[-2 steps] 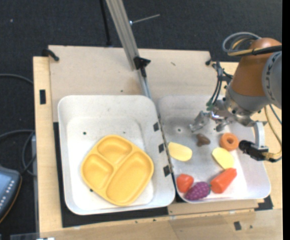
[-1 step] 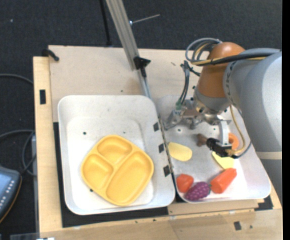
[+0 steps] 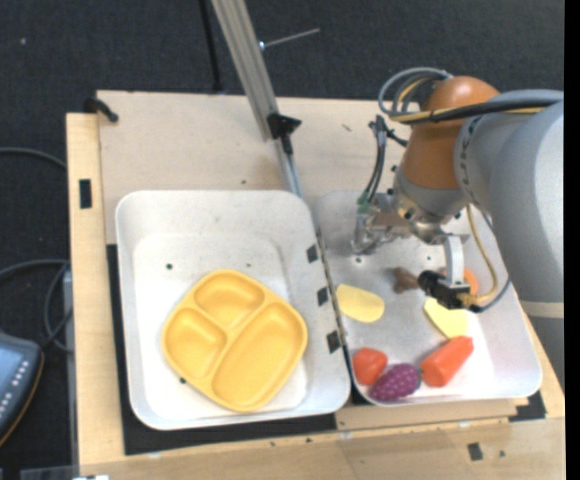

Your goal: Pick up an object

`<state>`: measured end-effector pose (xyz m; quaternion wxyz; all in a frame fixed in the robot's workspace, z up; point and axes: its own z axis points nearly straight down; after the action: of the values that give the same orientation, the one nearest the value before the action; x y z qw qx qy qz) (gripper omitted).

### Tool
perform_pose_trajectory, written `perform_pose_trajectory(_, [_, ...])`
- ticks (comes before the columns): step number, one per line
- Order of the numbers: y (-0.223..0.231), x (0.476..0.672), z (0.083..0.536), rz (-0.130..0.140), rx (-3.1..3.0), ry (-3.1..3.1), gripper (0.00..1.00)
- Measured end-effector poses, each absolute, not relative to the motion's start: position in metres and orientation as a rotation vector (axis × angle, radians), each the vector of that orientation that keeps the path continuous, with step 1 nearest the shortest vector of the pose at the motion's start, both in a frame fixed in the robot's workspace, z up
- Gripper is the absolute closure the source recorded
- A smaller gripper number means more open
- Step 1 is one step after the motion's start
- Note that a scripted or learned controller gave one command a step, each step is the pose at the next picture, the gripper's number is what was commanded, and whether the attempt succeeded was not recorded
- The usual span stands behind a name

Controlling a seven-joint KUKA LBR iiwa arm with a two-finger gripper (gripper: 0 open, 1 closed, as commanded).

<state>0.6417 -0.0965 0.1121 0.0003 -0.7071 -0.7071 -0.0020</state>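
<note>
My gripper (image 3: 366, 240) hangs over the back left part of the right bin (image 3: 510, 368), low above its bare floor. Nothing shows in its grasp. The closest object is a pale yellow oval piece (image 3: 360, 304), just in front of the gripper. A small brown piece (image 3: 406, 280) lies to the gripper's right. Along the bin's front lie a red tomato-like piece (image 3: 370, 365), a purple bunch of grapes (image 3: 398, 381), an orange carrot-like piece (image 3: 448, 360) and a yellow wedge (image 3: 448, 319). The arm hides the bin's back right corner.
The left bin (image 3: 150, 228) holds a yellow divided plate (image 3: 235, 340) at its front. A slanted metal rail (image 3: 255, 68) rises behind the bins. The wall between the two bins (image 3: 322, 278) runs just left of the gripper.
</note>
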Motion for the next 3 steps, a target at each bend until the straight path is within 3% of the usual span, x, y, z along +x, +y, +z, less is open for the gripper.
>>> perform_pose_trajectory(1, [-0.068, 0.64, 0.251, -0.01, -2.221, -2.232, 1.0])
perform_pose_trajectory(2, [-0.008, 0.647, 0.274, -0.007, -2.213, -2.233, 1.0])
perform_pose_trajectory(3, [0.049, 0.653, 0.342, -0.012, -2.215, -2.235, 1.0])
